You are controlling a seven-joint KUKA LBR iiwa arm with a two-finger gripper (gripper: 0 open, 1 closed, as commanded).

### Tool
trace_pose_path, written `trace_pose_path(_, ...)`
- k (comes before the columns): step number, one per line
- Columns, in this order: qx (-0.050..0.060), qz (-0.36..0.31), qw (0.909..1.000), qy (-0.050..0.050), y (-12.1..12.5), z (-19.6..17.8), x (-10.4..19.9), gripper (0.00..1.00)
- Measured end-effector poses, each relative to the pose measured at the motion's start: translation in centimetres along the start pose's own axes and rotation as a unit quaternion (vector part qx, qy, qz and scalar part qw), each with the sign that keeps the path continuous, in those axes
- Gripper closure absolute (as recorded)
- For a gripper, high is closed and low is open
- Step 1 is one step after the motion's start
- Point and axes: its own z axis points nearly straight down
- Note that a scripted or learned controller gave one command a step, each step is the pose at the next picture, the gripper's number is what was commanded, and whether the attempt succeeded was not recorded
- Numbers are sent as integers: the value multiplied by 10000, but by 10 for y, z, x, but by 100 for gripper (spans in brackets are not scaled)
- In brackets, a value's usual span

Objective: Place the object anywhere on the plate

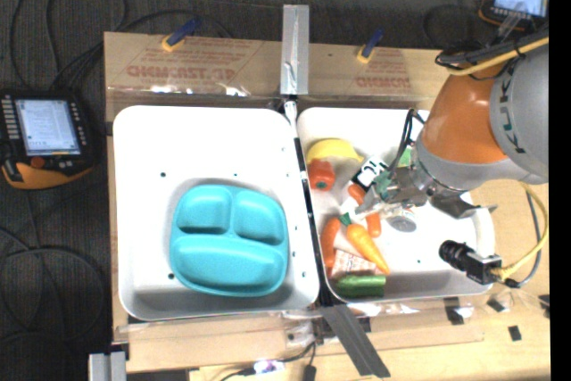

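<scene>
Where orange meets grey, the arm (500, 116) reads "KU".

Bright, even overhead light washes out the white bins (152, 147) left of the jaws; shadows stay soft, detail slightly grainy, edges mildly blurred.

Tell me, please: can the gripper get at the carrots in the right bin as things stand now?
Probably yes. The gripper is low over the right bin, just above the carrots, and nothing lies on top of them. The green vegetable crowds them from below.
</scene>
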Motion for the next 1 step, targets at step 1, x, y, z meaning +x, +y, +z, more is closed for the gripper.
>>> trace_pose_path(1,0,-1040,9946,-12,34,11,52,100)
